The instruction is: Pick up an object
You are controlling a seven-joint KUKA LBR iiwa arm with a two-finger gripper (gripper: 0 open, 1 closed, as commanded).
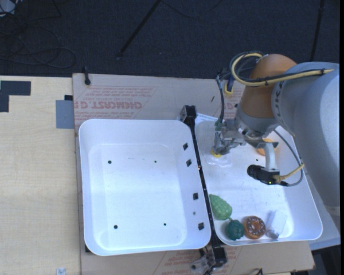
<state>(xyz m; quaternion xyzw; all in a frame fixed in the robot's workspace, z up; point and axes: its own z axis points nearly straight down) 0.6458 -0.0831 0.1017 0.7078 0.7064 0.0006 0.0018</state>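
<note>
Green object (pixel 220 206) near right bin's (pixel 309 211) front, end effector (pixel 221 148) well behind

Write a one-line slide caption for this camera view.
KUKA arm's gripper low over the right bin's far end; a light green piece, dark green piece and donut at its near edge.

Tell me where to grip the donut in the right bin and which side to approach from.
Grip the donut across its outer rim, coming straight down from above. It appears to lie flat, hole facing up. Close along the far-near line: the dark green object crowds one flank, the white object the other. The bin's near wall is close.
</note>
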